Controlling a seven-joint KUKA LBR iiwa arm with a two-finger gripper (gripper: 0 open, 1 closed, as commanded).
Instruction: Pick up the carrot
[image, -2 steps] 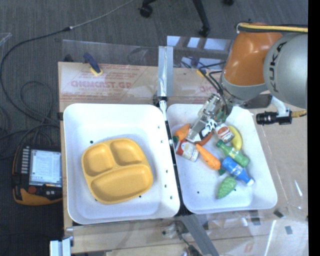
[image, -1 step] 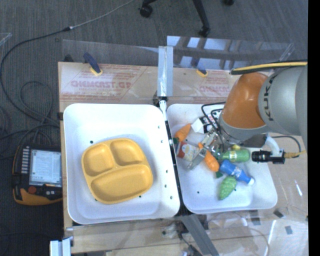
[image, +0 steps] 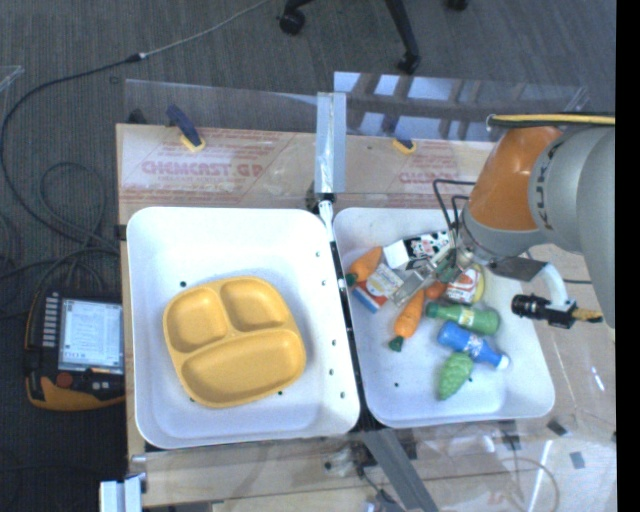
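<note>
1. Carrot (image: 410, 315) lies in the right bin (image: 520, 400), upper-middle of its floor. Long axis runs diagonal: green stem end points lower-left, fat orange end upper-right.
2. The carrot's upper end tucks under the gripper (image: 440, 268) and the clutter there, so its tip is hidden.
3. The jaws' state: can't tell. The wrist and nearby items mask them, and nothing is visibly held.
4. Arm (image: 540, 190) comes in from the right, with the orange band above the wrist over the bin's upper-right corner.
5. Beside the carrot: green bottle (image: 465, 318) just to its right, blue bottle (image: 472, 347) below that, a knobbly green item (image: 454, 376) nearer the front wall. Another orange piece (image: 366, 265) sits upper-left with a small carton; labels are unreadable.
6. Left bin (image: 200, 230) holds a yellow three-compartment tray (image: 235, 340).
7. Worktop (image: 220, 170) is covered in film; pendant (image: 75, 350) on the floor left, partly cut off.
</note>
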